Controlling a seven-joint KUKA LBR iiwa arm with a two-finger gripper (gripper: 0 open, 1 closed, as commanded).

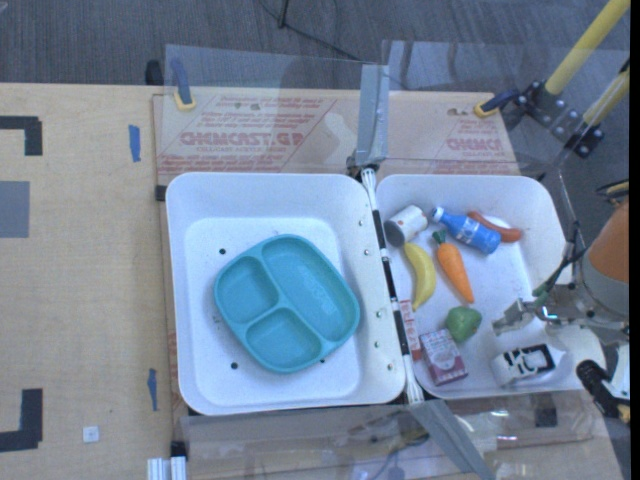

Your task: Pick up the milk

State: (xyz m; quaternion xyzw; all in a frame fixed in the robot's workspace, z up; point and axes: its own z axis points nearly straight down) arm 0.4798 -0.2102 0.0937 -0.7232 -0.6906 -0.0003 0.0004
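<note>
A pale wooden bench point(70, 298) is seen from above, and two shallow white bins are set on it side by side. The left bin point(190, 198) is taken up largely by a teal plate point(287, 303) divided into three compartments, which is laid flat near the middle. The right bin point(535, 203) is reached into by the arm point(612, 268) from the right, its orange band being seen at the edge of the view. The pincer point(525, 315) is held low over the near right part of this bin; whether it is open or closed cannot be told, and nothing is seen to be gripped.

The smaller things are all gathered in the right bin. A banana point(420, 273) is laid along the left wall, and a carrot point(455, 268) is placed just beside it, leaves toward the far side. A blue bottle point(465, 230) with a white cap is laid on its side near the far wall, with a red sausage point(497, 228) just beyond it. A grey and white can point(405, 223) is tipped over in the far left corner. The milk carton point(441, 356), red and pink, is found in the near left corner, apart from the pincer. A small green fruit point(462, 321) is set just beside the carton.
</note>
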